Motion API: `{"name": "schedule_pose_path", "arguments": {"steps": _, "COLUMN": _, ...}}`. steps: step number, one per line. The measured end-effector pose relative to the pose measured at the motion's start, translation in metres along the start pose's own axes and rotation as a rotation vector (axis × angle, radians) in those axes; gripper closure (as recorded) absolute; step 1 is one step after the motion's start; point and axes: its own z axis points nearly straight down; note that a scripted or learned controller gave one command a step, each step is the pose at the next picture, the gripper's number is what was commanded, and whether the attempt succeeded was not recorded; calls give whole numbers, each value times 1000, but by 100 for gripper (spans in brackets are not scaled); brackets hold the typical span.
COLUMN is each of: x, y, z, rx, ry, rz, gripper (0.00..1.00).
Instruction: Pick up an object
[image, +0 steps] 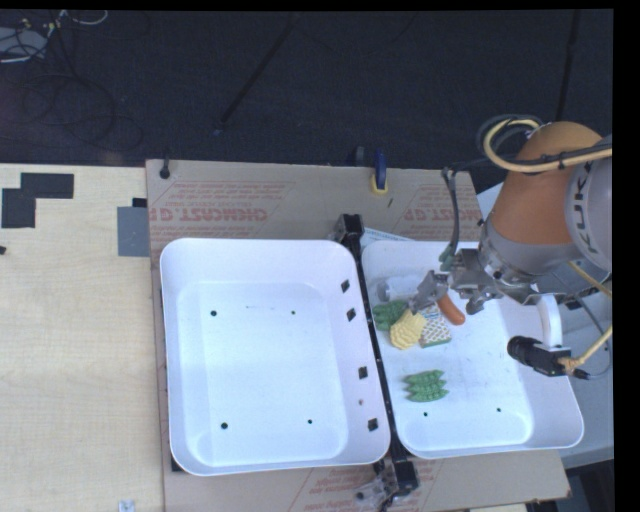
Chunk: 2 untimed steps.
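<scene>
Here, gripper (445, 290) above right bin (520, 420) | yellow object (406, 330) just beside

Both white bins (260, 440) look like smooth, slightly glossy plastic; the board (250, 205) beneath is matt brown cardboard, the table (70, 350) pale matt wood, the arm's orange band (535, 200) smooth with a sheen

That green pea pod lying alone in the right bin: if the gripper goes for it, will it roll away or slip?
The green pea pod lies low and long on the smooth floor of the right bin, so it would probably slide rather than roll. It looks like a small toy, likely light. Its bumpy surface may give the fingers some hold, though its low profile leaves little to pinch.
</scene>
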Motion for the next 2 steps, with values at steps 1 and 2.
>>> {"name": "schedule_pose_path", "arguments": {"steps": 1, "x": -78, "y": 46, "z": 97, "rx": -5, "ry": -3, "rz": 3, "gripper": 0}}
{"name": "schedule_pose_path", "arguments": {"steps": 2, "x": -76, "y": 47, "z": 80, "rx": -9, "ry": 0, "rz": 4, "gripper": 100}}
